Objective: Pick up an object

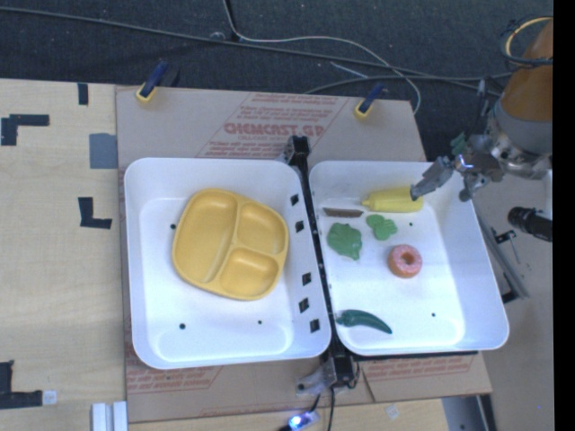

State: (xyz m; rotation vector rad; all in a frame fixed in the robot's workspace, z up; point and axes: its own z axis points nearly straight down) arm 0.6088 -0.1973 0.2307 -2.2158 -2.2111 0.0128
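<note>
The right bin (467, 317) holds several small items: a yellow corn-like piece (391, 202), a thin brown stick (341, 212), two green leafy pieces (344, 240) (382, 227), a pink ring doughnut (405, 261) and a dark green pepper (364, 321). My gripper (446, 185) hangs over the bin's far right corner, open, with nothing between its fingers. Its left finger (426, 185) sits just above the right end of the yellow piece.
The left bin (148, 321) holds a yellow divided plate (232, 242). A black divider with clips (310, 259) runs between the bins. The arm's wrist (526, 106) rises at the right edge. Cables cross the dark floor behind the bench.
</note>
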